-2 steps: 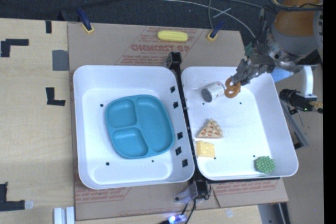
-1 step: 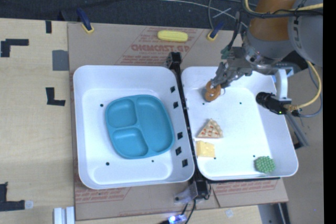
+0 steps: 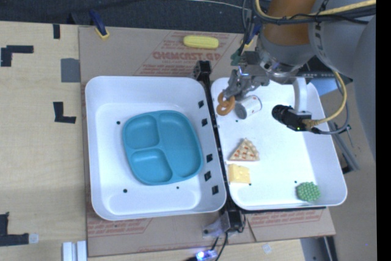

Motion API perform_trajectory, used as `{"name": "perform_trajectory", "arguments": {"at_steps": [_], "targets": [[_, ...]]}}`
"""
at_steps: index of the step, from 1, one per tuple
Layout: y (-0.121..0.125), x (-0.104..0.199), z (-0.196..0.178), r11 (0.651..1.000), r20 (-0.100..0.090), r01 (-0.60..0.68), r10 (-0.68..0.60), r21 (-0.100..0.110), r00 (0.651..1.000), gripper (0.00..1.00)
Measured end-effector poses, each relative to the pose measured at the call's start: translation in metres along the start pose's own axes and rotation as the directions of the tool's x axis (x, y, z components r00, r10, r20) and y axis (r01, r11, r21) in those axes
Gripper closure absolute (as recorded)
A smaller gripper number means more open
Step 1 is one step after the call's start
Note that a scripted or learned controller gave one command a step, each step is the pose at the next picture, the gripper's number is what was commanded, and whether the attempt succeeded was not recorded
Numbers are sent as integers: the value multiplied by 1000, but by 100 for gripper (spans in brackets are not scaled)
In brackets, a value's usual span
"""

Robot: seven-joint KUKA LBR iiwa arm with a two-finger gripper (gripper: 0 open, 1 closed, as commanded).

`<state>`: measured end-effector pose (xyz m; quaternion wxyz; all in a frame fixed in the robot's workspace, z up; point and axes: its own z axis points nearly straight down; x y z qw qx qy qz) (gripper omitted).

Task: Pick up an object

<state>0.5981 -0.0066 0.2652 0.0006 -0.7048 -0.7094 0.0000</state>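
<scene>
The gripper (image 3: 231, 96), whether apart or together I cannot tell, hangs directly over a pretzel (image 3: 225, 107).

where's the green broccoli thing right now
The green broccoli piece sits in the right bin's near right corner, to the right of the cheese slice and the pizza wedge.

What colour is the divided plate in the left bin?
The divided plate is blue, seen clearly in the camera view.
</scene>
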Motion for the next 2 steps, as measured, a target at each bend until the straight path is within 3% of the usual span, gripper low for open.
{"name": "perform_trajectory", "arguments": {"at_steps": [2], "targets": [[21, 103, 34, 1000, 2, -2, 2, 0, 1000, 100]]}}
